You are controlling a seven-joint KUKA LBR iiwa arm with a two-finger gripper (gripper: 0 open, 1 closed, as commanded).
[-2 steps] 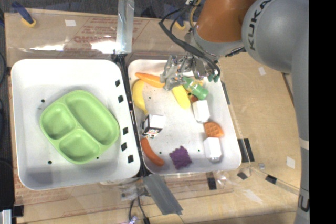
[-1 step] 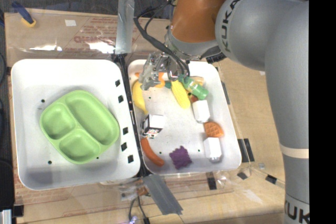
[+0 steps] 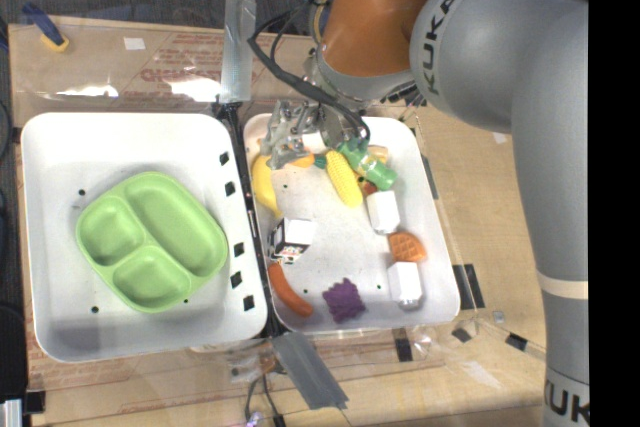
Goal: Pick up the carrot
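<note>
- Wooden bench, seen from above, bears two shallow white bins; the left bin holds a green divided plate, the right bin a scatter of toy food.
- At the right bin's far end the gripper hangs low, under the orange band of the grey arm; its metal parts blur together, so I cannot tell whether its fingers are apart or closed, and nothing shows plainly between them.
- My best candidate for the carrot is the long orange-red piece lying along the near left wall of the right bin, just beside a purple grape bunch. That is a judgement; an orange wedge by the right wall could be mistaken for it.
- Between gripper and carrot lie a banana, a corn cob and a small black-and-white box.
- To do this well: rise clear of the banana and box, cross toward the near left corner, turn the fingers across the carrot's narrow width, and descend with the wall-side finger just inside the rim.
- Risk: the wall leaves little room, so a finger may catch the rim or push the carrot flat against it.
</note>
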